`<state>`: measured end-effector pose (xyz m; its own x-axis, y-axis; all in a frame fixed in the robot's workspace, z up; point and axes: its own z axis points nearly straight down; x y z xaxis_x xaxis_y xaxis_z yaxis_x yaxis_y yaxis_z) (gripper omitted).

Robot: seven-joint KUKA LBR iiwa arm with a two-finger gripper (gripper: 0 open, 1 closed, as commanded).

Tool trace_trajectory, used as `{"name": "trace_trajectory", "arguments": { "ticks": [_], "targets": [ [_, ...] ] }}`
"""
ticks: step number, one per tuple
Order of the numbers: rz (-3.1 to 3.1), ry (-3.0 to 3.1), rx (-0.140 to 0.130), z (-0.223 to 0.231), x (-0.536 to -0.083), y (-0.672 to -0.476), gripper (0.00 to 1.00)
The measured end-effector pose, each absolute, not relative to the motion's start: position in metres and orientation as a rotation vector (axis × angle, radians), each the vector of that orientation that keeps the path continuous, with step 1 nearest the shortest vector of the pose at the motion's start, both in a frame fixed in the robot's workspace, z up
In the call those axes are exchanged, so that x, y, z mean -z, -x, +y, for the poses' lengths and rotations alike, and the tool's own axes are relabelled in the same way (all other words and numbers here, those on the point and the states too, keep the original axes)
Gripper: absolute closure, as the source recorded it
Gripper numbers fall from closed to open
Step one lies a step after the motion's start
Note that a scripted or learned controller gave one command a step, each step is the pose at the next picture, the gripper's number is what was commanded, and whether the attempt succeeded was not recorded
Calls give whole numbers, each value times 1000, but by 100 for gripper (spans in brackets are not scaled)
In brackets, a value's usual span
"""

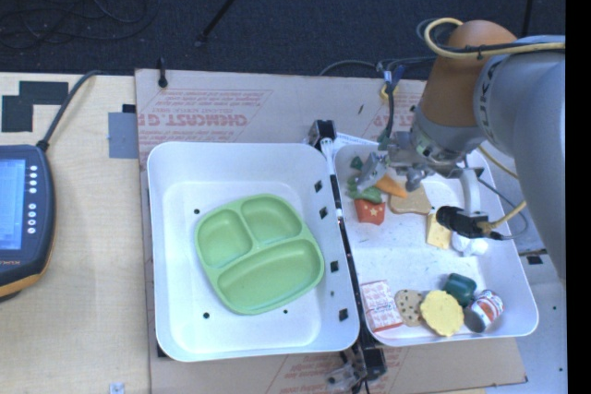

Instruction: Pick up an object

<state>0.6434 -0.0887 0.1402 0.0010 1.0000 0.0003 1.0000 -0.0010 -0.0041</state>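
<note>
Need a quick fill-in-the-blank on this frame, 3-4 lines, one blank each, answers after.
1. The green divided plate lies in the ____ bin as the camera sees it.
2. That plate has ____ compartments.
3. The arm's tool hangs over the ____ bin, above the toy strawberry.
4. The yellow round piece sits next to the cookie at that bin's ____ edge.

Missing words: left; three; right; near

1. Even, bright overhead light; white bins (240,163) near blown out, little surface detail.
2. Soft, short shadows under the green tray (259,252).
3. Dark floor at top underexposed.
4. Low-res, mild overall softness.
</note>
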Motion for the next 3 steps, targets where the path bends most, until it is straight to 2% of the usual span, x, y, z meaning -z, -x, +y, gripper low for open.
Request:
{"name": "trace_trajectory", "arguments": {
  "ticks": [1, 2, 3],
  "targets": [
    [-2226, 2217, 5, -41, -191, -645, 0],
    [-2220, 2222, -3, -60, -187, -644, 0],
    [-2221, 2219, -3, -47, -187, -644, 0]
  ]
}}
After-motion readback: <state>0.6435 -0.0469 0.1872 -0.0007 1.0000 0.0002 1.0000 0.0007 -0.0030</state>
